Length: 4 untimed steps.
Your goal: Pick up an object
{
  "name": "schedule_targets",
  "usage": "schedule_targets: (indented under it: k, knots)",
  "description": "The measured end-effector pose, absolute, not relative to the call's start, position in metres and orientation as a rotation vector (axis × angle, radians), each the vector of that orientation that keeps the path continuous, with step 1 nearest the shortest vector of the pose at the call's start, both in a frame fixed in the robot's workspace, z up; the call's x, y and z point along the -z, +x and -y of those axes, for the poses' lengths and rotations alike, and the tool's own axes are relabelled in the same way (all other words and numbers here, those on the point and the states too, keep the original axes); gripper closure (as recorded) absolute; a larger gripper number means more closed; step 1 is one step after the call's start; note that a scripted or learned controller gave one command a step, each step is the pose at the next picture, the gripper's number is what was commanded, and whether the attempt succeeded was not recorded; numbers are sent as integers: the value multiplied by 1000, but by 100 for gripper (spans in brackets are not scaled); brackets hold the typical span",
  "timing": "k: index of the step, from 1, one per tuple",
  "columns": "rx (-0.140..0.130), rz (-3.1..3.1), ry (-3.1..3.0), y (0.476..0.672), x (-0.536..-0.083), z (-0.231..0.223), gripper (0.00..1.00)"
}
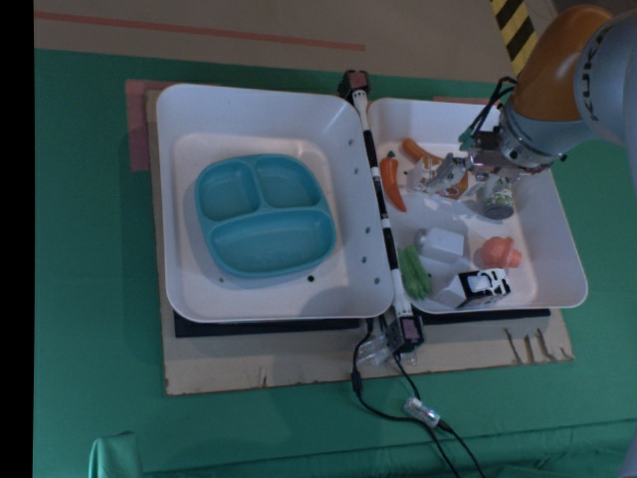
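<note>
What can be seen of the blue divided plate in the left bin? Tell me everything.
The blue divided plate is a teal, plastic-looking rounded rectangle with three compartments: two small ones along its far side and one wide one along its near side. It lies flat, right side up and slightly rotated, near the middle of the left bin. Nothing lies in it or touches it apart from the bin floor.

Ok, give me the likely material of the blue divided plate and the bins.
Blue divided plate: probably moulded plastic, matte to satin; uniform colour, soft rounded compartment ridges. Left bin and right bin: likely smooth white plastic, slightly glossy; thin rounded rims, one-piece shape.
</note>
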<state>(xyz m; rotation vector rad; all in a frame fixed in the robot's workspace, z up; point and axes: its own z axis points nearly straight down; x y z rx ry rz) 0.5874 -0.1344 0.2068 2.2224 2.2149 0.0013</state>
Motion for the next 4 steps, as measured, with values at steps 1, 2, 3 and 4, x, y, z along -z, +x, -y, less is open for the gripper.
schedule_targets:
  k: [1,2,3,4]
  knots:
    - [-4,-2210,2223,589,-218,135,100]
    - [0,-2214,2223,557,-313,144,100]
    - [0,-2212,2221,602,-309,188,100]
    - [-1,-2214,2220,612,-328,187,100]
